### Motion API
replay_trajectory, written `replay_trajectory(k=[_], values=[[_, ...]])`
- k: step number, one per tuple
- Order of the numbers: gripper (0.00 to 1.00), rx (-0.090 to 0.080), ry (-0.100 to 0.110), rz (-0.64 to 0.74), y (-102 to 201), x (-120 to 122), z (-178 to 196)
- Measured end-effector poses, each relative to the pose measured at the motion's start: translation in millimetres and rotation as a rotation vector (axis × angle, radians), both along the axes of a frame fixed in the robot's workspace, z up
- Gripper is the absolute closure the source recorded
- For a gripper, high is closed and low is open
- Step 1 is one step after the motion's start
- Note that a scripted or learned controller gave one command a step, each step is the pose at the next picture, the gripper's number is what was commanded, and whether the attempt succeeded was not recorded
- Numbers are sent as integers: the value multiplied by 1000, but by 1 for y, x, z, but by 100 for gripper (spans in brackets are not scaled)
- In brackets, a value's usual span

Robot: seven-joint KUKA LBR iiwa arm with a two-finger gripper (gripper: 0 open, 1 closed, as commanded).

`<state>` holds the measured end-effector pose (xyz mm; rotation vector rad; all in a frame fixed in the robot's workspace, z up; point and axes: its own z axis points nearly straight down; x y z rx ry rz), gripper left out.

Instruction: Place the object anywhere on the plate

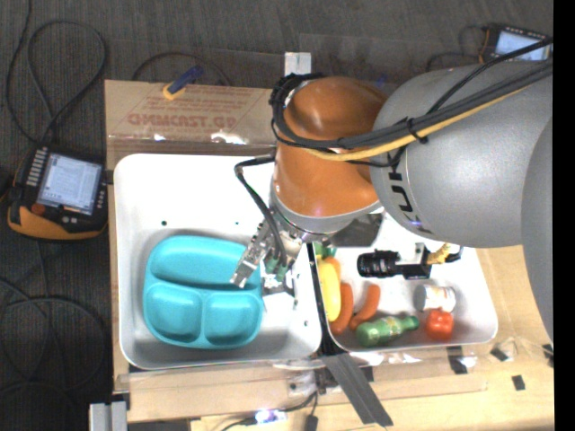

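1 plate (193, 302) – long axis left-right.

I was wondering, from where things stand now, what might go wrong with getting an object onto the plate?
1. The end effector hangs over the right rim of the blue divided plate. A release here could drop an object on the rim and let it slide onto the left bin floor.
2. The banana, carrot and green vegetable lie crowded in the right bin, so a grasp may catch a neighbour.
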<state>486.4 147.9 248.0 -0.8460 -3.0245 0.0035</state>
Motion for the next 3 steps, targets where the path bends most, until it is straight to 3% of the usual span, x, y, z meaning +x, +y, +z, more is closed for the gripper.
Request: replay_trajectory(k=[1, 2, 3], values=[[100, 0, 1, 0, 1, 0, 9], [100, 0, 0, 100, -74, 22, -65], [100, 2, -1, 179, -3, 20, -31]])
